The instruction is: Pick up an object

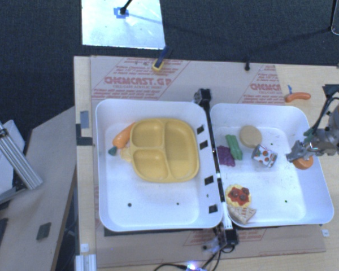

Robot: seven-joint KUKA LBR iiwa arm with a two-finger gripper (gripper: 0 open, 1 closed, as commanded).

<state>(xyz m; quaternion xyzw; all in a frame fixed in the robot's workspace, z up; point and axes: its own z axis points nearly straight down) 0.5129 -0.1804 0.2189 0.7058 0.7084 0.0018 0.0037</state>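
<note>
My gripper (300,153) hangs over the right side of the right bin (313,199), reaching in from the right edge. Directly under its tip lies a small orange object (304,163), partly covered by the gripper; I cannot make out whether it is held. Just to the left of the gripper sits a small white block with red and blue marks (264,156). Further left are a tan round disc (250,135), a green piece (234,146) and purple grapes (225,156). A pizza slice (240,200) lies at the bin's front left corner.
The left bin (118,208) holds a yellow divided plate (161,149) with a carrot (121,137) at its left rim. An orange item (297,97) lies on the board behind the right bin. A black divider strip (210,151) runs between the bins.
</note>
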